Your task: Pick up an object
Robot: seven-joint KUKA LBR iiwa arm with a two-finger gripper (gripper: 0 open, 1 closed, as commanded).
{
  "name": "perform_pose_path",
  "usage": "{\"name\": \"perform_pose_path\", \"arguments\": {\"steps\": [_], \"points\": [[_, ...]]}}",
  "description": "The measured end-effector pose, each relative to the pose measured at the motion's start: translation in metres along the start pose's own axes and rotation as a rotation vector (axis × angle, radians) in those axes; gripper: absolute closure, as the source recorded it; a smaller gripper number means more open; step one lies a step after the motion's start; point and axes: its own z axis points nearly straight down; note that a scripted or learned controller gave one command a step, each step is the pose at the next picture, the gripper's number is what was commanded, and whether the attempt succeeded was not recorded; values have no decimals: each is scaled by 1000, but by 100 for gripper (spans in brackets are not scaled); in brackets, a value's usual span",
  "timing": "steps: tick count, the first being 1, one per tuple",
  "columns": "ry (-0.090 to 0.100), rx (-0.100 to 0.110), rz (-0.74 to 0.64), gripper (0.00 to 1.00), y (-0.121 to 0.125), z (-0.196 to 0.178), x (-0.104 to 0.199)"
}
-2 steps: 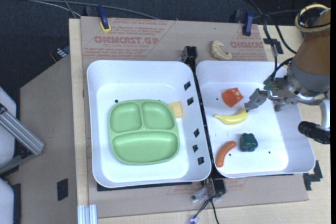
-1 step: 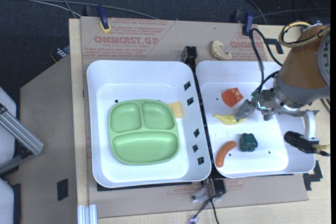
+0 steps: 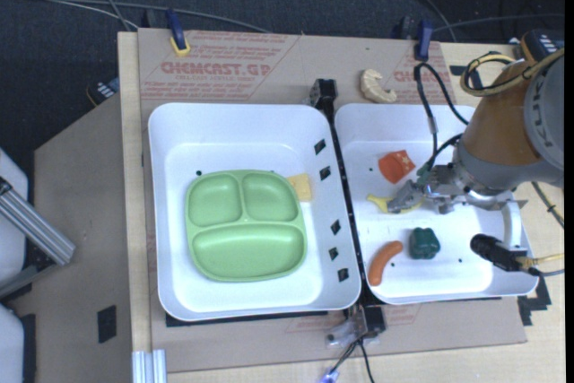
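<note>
The yellow banana toy is lying in the right bin, mid-floor, and the pincer is sitting right over its upper end; whether its grip is wide or narrow cannot be told. It is looking light, smooth, probably slippery plastic, best pinched across the middle. An orange block, green pepper and sausage are lying nearby.
</note>
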Motion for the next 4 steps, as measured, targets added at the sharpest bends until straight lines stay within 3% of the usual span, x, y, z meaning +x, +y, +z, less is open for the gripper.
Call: {"name": "perform_pose_path", "arguments": {"steps": [1,4], "points": [[-2,-8,0,100,2,-14,0],[-9,-11,-1,100,5,-151,4]]}}
